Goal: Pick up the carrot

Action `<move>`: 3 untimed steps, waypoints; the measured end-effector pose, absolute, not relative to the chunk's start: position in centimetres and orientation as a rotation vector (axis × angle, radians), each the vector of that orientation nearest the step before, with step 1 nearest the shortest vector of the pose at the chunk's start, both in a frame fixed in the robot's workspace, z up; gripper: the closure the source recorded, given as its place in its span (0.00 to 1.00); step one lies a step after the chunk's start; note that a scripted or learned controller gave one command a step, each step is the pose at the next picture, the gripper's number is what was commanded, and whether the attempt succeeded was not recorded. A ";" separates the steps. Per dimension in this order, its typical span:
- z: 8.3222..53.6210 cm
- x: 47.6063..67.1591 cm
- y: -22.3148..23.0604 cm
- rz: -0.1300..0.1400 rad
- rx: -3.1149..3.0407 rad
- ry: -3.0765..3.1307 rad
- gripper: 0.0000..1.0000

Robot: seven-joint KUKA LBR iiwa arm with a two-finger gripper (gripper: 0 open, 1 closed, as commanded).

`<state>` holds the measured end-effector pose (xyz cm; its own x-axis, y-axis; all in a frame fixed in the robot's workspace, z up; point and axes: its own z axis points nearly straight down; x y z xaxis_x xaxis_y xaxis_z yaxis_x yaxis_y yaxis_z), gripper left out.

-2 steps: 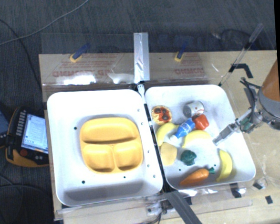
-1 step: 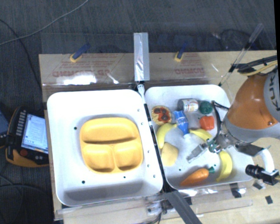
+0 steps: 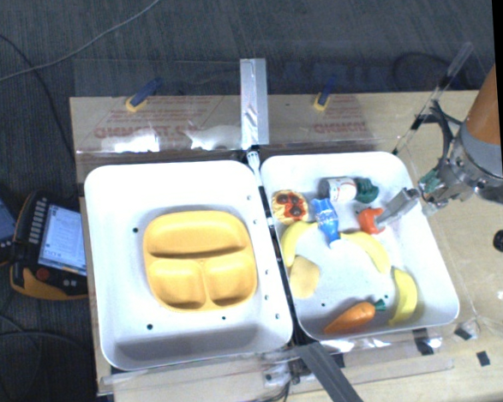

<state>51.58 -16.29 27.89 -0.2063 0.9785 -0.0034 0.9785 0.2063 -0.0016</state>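
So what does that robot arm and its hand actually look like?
The arm reaches in from the right: grey metal with an orange band above the wrist. Thin dark cables run along it. Its hand is small, greyish and slender, made of two thin fingers.

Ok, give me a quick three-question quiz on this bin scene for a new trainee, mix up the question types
1. True or false: the carrot lies in the same bin as the yellow divided tray.
2. Multiple choice: where in the right bin is the carrot? A) far edge, by the clamps B) near edge, beside a banana C) dead centre
3. Short answer: from which side of the view does the gripper reach over the right bin?

Key
1. False: the carrot is in the right bin, the tray in the left bin.
2. B
3. The right side, at the bin's far right rim, well away from the carrot.
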 end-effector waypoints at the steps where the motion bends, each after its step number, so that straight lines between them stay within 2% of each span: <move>1: 19.8 48.3 -9.4 -0.006 2.267 2.181 0.00; 2: 20.6 48.4 -9.3 -0.007 2.267 2.187 1.00; 3: 20.6 48.4 -9.3 -0.007 2.267 2.187 0.00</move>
<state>48.35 -9.28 20.59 0.0362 0.9993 0.0024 0.9993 -0.0362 -0.0092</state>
